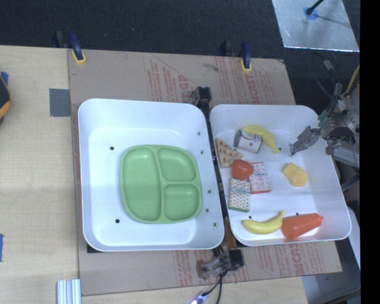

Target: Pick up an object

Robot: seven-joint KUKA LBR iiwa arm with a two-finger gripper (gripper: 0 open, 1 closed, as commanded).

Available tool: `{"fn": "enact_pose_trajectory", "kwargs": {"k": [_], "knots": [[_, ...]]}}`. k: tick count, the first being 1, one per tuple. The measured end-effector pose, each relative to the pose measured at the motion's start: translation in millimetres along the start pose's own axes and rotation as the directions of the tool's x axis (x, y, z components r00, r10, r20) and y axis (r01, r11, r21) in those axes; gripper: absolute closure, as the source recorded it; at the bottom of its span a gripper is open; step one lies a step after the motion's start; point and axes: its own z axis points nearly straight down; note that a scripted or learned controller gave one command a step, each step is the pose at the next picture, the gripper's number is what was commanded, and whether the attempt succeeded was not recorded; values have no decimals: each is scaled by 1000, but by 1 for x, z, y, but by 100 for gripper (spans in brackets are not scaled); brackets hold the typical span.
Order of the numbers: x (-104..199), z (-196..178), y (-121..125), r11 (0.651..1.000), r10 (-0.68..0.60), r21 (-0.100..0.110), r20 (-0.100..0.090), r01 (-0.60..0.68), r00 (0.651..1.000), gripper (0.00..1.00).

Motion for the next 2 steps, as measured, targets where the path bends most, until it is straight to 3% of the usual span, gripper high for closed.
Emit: {"fn": "enact_pose_trajectory", "kwargs": {"k": [1, 2], "knots": [[-22, 136, -2, 1000, -1, 1, 0, 1, 1000, 0], [-24, 125, -2, 1000, -4, 1, 2, 4, 1000, 100]]}}
